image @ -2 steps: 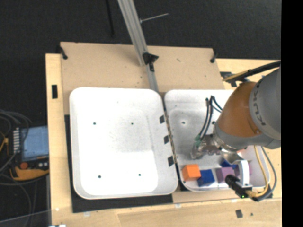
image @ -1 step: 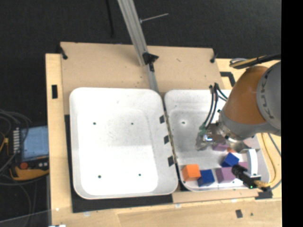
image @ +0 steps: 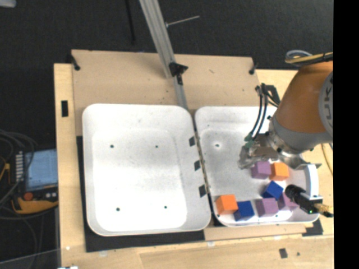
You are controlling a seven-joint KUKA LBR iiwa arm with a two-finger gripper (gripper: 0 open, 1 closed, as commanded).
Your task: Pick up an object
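Two shallow white bins sit side by side on the wooden bench [image: 140, 77]: the left bin [image: 106, 122] and the right bin [image: 224, 122], their inner rims touching along a seam marked by small dark clips. The blocks are all located in the right bin, grouped toward its near right corner. An orange block [image: 227, 203] lies near the front edge, close to the seam side, with a blue block [image: 244, 210] just beside it on the right. A purple block [image: 267, 207] follows along the same front edge. A second blue block [image: 274, 190] sits just behind that purple block. Farther back, a second purple block [image: 261, 169] lies with a second orange block [image: 280, 170] immediately to its right (the two appear to touch). The arm [image: 305, 108] enters from the right, its orange band over the right bin's far right side, with black cables running down toward the wrist. The gripper [image: 248, 157] is positioned low over the right bin, just left of and behind the rear purple block; whether its jaws stand apart or together cannot be determined from this angle, and no block is visible between them. A slanted metal post [image: 160, 35] rises from behind the seam between the bins.
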